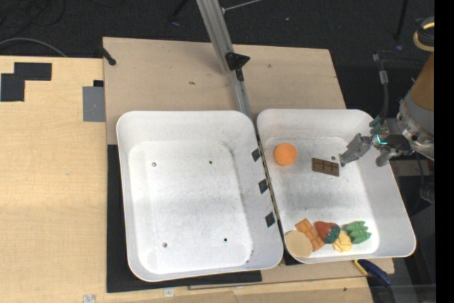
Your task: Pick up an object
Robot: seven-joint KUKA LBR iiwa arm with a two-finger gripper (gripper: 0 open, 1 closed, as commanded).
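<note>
The right bin [386,202] holds the loose objects. An orange ball [285,154] lies near its left wall, and a flat brown block [325,167] sits just right of it. My gripper [367,155] hovers over the bin's upper right part, to the right of the brown block. Its fingers [352,151] are spread open with nothing between them. At the bin's front edge lies a cluster: a tan disc [299,245], an orange piece [306,229], a red piece [326,230], a yellow piece [342,243] and a green piece [357,231].
The left bin [142,131] lies beside the right one, with a divider and black clips [263,186] between them. A slanted aluminium rail [213,18] rises behind the bins. The wooden bench top [50,152] extends to the left.
</note>
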